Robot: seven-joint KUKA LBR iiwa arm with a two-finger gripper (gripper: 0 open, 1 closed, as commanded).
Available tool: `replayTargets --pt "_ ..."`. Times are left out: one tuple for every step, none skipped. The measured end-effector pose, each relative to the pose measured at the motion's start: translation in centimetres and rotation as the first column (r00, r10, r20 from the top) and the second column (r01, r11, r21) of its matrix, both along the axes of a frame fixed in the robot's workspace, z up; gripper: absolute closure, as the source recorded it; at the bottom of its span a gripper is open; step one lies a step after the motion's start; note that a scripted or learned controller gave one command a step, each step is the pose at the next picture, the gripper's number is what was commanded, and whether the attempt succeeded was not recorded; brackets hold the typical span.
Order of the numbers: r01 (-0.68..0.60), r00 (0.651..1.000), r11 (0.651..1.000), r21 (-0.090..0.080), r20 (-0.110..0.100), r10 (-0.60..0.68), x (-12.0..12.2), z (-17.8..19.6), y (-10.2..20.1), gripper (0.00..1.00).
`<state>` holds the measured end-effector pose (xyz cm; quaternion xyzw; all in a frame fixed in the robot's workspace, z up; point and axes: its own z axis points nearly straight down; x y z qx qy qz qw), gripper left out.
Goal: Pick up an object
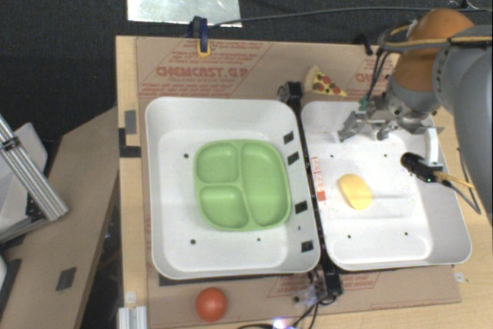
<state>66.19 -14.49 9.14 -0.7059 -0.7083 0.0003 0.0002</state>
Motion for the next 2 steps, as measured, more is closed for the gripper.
replayTargets --pt "-0.001 1.000 1.000 -0.001 0.007 0.001 0.2 1.4 0.0 1.00" --pt "-0.001 1.000 1.000 -0.001 0.007 0.001 0.6 7.9 0.0 1.00"
